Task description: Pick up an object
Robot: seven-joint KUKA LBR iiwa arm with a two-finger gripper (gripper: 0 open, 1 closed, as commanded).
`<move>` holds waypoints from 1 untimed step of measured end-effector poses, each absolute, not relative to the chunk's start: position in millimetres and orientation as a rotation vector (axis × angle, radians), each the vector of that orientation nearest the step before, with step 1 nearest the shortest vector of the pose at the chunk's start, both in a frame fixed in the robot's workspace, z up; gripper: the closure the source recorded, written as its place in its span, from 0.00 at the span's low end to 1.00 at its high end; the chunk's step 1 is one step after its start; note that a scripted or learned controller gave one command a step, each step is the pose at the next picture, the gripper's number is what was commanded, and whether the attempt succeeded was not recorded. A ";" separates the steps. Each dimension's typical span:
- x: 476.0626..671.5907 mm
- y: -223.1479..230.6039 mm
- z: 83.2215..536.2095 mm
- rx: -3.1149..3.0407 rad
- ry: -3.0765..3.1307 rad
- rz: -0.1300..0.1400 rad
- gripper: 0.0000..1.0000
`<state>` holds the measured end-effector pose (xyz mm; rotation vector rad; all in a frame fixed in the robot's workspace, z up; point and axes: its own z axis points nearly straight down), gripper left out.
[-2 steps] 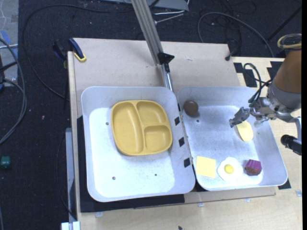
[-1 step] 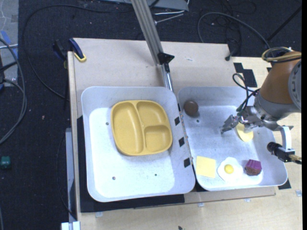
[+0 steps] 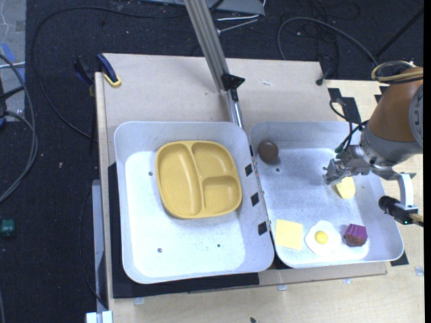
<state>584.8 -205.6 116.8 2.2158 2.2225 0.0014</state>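
Camera view: gripper (image 3: 335, 173) is lowered into the right bin (image 3: 296, 163), just beside a pale yellow piece (image 3: 346, 190). Claw state cannot be told. 4 other toys are spread there: brown ball (image 3: 269, 151), yellow slice (image 3: 290, 234), fried egg (image 3: 322, 237), purple cupcake (image 3: 355, 235). The pale piece is judged light, stiff, slick; its edges should be pinched.

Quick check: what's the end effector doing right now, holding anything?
End effector: low in the right bin, right beside the pale yellow piece; grip state cannot be told.
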 end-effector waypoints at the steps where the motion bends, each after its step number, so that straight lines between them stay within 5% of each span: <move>1: 586.1 -208.6 159.9 2.216 2.220 0.003 1.00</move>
